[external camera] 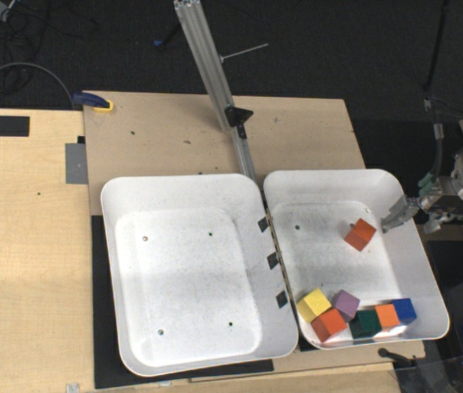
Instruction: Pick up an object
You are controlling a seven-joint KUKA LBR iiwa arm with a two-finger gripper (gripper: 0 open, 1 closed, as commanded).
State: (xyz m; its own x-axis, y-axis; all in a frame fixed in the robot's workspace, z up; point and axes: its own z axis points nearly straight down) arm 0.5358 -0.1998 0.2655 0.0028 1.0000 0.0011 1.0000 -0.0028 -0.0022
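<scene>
Orange-red cube point(361, 235) lies tilted in the right bin point(428, 260), apart from the rest; gripper point(401, 212) sits at that bin's right rim, near the cube, its grip state indeterminable; yellow point(315, 303), purple point(346, 303), red point(329, 324), green point(366, 323), orange point(388, 314) and blue point(404, 309) cubes cluster at the near wall.

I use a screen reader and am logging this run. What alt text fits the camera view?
A robot gripper reaches in from the right toward an orange-red block lying alone in the right white bin. Six more coloured blocks cluster at that bin's near edge, beside the left white bin.
</scene>
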